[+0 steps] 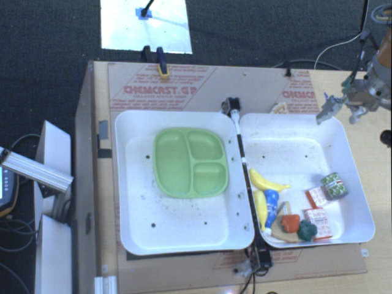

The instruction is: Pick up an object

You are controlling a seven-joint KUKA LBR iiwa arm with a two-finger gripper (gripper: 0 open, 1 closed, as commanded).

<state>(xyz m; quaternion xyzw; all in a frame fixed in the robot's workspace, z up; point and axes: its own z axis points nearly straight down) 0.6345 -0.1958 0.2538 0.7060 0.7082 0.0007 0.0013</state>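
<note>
Hovering above the far right corner of the right bin (361, 182), end effector (340, 111) spread wide, both metal fingers apart with nothing between them. Cut off at the frame's right edge, so hard to make out much of the arm behind it.

Down and to its left, near that bin's front: a curved yellow banana (267, 181), smooth and glossy, touching a blue and white tube-shaped piece (272, 204) lying beside a second yellow piece (261, 207). Just below those, a red rounded lump (291, 223) and a dark green knobbly lump (307, 230), resting on something tan and flat, partly hidden beneath them. Almost straight below the end effector, a small green patterned box (334, 186), and next to it two red and white flat packets (316, 196), print too small to read.

Far to the left, in the left bin (131, 225), a pale green plastic tray (190, 162) with rounded corners and three compartments, lying flat. Speckled with dark flecks on both white bin floors. Under both, a bench (184, 84) covered in brown sheet with red lettering.
</note>
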